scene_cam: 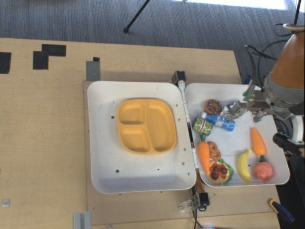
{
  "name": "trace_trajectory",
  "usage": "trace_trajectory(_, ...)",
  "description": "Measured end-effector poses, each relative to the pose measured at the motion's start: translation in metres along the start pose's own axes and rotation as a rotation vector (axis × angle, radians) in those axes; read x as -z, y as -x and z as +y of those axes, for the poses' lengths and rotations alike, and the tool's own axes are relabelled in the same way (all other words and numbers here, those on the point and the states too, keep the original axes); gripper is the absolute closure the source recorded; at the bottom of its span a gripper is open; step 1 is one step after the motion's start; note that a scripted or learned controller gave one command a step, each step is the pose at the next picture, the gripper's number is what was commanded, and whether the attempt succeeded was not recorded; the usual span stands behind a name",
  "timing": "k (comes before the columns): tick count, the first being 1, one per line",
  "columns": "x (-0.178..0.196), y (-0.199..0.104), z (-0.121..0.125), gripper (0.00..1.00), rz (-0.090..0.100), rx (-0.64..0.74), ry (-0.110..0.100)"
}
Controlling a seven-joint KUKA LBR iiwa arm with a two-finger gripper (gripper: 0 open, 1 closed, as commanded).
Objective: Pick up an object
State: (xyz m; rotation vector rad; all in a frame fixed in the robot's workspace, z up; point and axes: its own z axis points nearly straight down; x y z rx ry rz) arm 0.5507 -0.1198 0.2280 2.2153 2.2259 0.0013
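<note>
Claw poised over the right bin, nothing between its fingers that I can see.

My claw (238, 109) hangs just above the blue-and-white bottle (220, 122), which lies directly beneath and slightly left of it; whether the claw is spread or clenched I cannot tell. To grab well I'd drop straight down and straddle the bottle across its narrow width, staying clear of the chocolate doughnut (212, 107) just left. Farther toward me lie a green carton (202, 127), an orange carrot (258, 142), a banana (244, 166) and a pink fruit (263, 171). Beyond, left, sits the yellow divided plate (145, 125) in the left bin (102, 142). Wrist and cables blur the fingertips, and the right bin (281, 173) is partly cut off under the arm.
</note>
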Motion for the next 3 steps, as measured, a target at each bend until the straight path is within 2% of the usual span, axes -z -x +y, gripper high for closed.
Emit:
trace_trajectory(1, -0.133, 0.008, 0.053, 0.00, -0.001, -0.024, 0.003)
trace_trajectory(2, -0.123, 0.008, 0.054, 1.00, 0.000, -0.022, 0.004)
trace_trajectory(3, 0.023, -0.063, 0.011, 1.00, 0.001, -0.042, 0.004)
